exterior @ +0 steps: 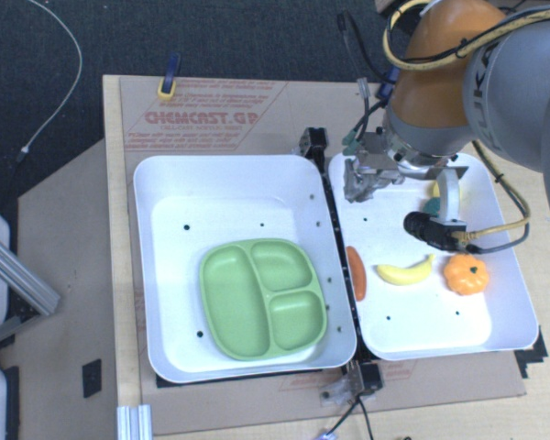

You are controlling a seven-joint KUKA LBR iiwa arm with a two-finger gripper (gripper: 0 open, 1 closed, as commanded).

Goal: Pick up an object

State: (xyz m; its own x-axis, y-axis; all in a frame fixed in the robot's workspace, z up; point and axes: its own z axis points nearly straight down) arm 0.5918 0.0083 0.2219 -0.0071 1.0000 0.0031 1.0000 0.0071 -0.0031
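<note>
In the right bin a yellow banana lies near the middle. A small orange pumpkin sits just to its right. An orange carrot lies along the bin's left wall. My gripper hangs over the far left part of this bin, well above the carrot and apart from all three. Its grey fingers stand open with only white bin floor between them. A bit of a yellow-green item shows behind the arm, mostly hidden.
The left bin holds a green divided plate. A black piece with a cable hangs from the wrist above the banana. The arm's grey and orange bulk covers the right bin's far side.
</note>
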